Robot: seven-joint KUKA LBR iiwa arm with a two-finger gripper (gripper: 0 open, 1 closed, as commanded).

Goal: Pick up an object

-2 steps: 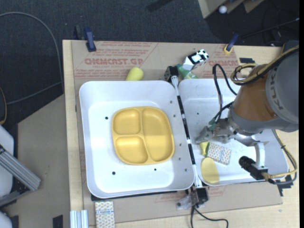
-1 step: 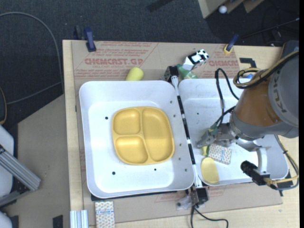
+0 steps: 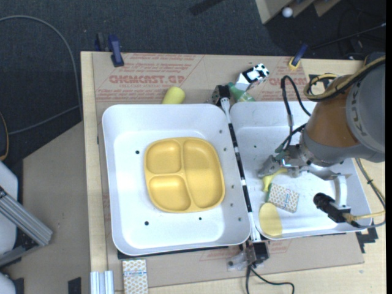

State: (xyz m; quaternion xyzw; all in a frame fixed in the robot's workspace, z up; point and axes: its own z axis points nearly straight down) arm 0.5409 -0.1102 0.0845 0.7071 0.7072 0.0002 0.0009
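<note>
The robot arm (image 3: 343, 124) runs off the right edge and covers much of the right bin (image 3: 257, 118). The gripper (image 3: 277, 164) is too small and cluttered to read. A yellow piece (image 3: 267, 182) beneath it stays partly hidden, as does the black-and-white toy (image 3: 254, 74) behind the bins.

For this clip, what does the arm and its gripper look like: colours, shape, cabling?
The arm is a thick rounded grey body with a broad orange band above the wrist. Black cables loop beside it. The gripper is a small grey metal assembly over the right white bin.
</note>
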